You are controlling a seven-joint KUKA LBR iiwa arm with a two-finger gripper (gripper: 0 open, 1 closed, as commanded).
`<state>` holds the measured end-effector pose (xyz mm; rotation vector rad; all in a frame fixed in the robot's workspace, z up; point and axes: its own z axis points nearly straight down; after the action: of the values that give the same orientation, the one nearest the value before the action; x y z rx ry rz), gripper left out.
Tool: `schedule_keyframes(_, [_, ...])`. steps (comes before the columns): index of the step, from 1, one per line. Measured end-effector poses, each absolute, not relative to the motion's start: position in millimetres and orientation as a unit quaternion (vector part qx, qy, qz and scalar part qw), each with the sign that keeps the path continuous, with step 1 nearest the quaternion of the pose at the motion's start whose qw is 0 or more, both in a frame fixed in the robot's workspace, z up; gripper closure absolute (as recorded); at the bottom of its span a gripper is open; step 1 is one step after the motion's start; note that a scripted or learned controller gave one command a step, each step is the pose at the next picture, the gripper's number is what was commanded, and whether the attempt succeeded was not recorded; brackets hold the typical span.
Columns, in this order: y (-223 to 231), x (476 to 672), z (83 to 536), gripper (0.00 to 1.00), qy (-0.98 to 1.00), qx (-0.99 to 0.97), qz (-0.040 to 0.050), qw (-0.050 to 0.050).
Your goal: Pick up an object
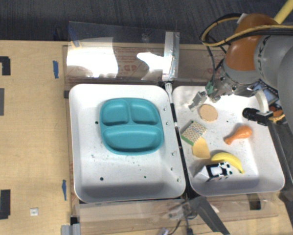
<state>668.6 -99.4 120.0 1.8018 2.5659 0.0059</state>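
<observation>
The right bin (263, 177) holds several small items. A tan round disc (208, 113) lies near its far side. Below it are a checkered green-edged piece (193, 131), a yellow wedge (201, 149), a banana (228, 160) and a black-and-white toy (218, 171). An orange drumstick-shaped item (238, 134) rests to the right. My gripper (206, 98) hangs over the bin's far-left corner, just above the tan disc. Its fingers are spread open, with nothing between them.
A teal divided plate (131, 125) sits in the left bin (87, 170). A black part with orange tips (259, 115) pokes in over the right bin's right side. Cables and the arm's orange band (244, 50) crowd the upper right.
</observation>
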Motion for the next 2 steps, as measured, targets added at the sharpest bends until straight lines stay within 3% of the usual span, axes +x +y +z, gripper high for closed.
schedule_keyframes(1, [-117,629.8,87,0.0,0.831,0.556,0.0005,0.002])
schedule_keyframes(2, [-115,632.1,99,1.0,0.832,0.555,0.0025,0.005])
